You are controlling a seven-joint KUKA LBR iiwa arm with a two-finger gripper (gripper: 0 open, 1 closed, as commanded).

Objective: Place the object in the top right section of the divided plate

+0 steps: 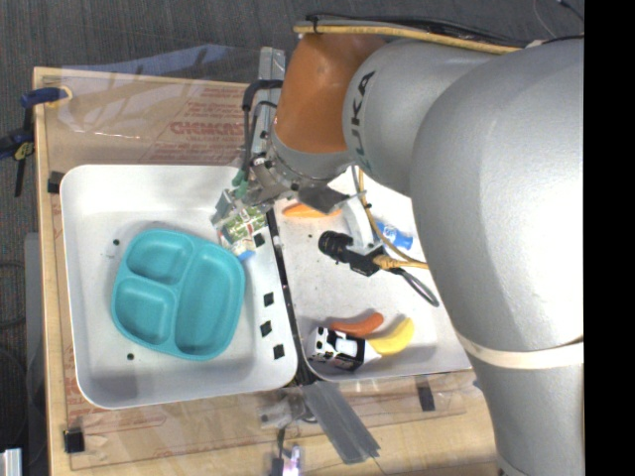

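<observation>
The teal divided plate (203, 300) is seen lying flat on the floor of the left bin (87, 216), towards that bin's middle, with two small sections on its left side and one large section on its right. The gripper (241, 224) is held over the upper right part of the left bin, just beside the wall shared with the right bin (317, 291) and near the plate's upper right rim, though apart from it. Whether the gripper is apart, together or clamped on anything cannot be told, as it is viewed from above under the wrist of the grey arm (486, 167). A small pale-blue bit (247, 253) is seen just below it, and it cannot be told whether this is a held thing. Which thing is the task's object cannot be told. In the right bin an orange piece (308, 207) is found near the wrist, and a blue-and-white item (396, 236) lies further right. At the lower end a red-orange sausage shape (355, 322), a yellow banana (394, 337) and a black-and-white item (335, 348) are grouped closely together.
</observation>
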